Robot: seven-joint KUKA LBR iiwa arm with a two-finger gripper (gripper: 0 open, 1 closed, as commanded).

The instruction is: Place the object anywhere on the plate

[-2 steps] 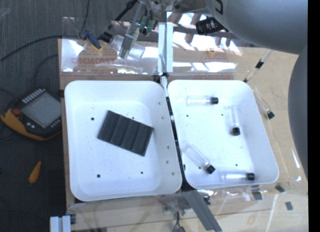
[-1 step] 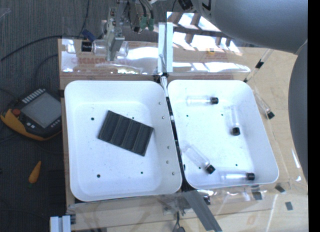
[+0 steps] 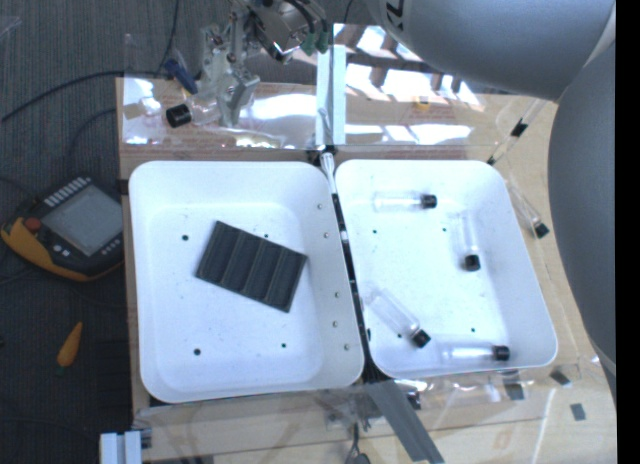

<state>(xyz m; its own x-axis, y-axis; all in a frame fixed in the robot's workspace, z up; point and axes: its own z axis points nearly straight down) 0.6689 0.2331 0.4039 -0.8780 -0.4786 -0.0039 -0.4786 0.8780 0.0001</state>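
Two white bins share the bench; the claw, grip state unreadable, hangs beyond the left bin. Tubes lie in the right bin, the plate in the left.

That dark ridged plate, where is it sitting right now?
In the camera view, the dark ridged plate lies tilted near the middle of the left white bin, beside the divider that separates it from the right bin.
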